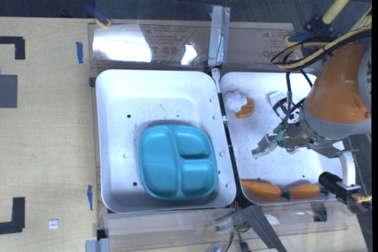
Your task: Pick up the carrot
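Note:
An orange carrot (260, 189) lies flat along the front wall of the right bin (260, 82), with a green stub at its right end. A second orange piece (305, 190) lies just right of that stub. My gripper (263, 147) hangs over the middle of the right bin, pointing left, a short way behind the carrot and apart from it. Nothing shows in the gripper. The grey and orange wrist covers the bin's right side.
A blue divided plate (177, 160) sits in the left bin (118, 91). A small white and orange item (240, 104) rests near the back left corner of the right bin. The metal divider (224, 127) runs between the bins. Cables hang at the upper right.

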Available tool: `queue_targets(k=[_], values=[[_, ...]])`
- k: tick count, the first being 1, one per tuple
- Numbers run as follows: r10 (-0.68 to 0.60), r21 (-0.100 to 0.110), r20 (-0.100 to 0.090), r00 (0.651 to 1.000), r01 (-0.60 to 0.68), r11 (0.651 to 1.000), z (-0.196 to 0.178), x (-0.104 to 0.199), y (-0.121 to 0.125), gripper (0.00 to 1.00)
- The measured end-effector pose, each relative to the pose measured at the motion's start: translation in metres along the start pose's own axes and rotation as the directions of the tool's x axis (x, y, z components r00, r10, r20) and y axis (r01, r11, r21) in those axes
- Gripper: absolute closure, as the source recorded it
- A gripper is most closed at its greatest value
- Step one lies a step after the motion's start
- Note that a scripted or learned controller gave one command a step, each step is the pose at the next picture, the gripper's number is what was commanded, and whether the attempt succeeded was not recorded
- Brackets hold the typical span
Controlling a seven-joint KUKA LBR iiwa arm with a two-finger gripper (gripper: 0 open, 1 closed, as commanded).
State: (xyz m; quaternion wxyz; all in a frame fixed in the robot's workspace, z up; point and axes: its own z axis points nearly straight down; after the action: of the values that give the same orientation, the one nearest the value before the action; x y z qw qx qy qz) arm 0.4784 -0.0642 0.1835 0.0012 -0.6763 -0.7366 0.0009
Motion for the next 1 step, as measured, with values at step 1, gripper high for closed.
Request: queue_targets(k=[1], values=[[-0.045,0.005,-0.001,0.999,0.045,0.999,0.0770,-0.0339,-0.0047,0.00]])
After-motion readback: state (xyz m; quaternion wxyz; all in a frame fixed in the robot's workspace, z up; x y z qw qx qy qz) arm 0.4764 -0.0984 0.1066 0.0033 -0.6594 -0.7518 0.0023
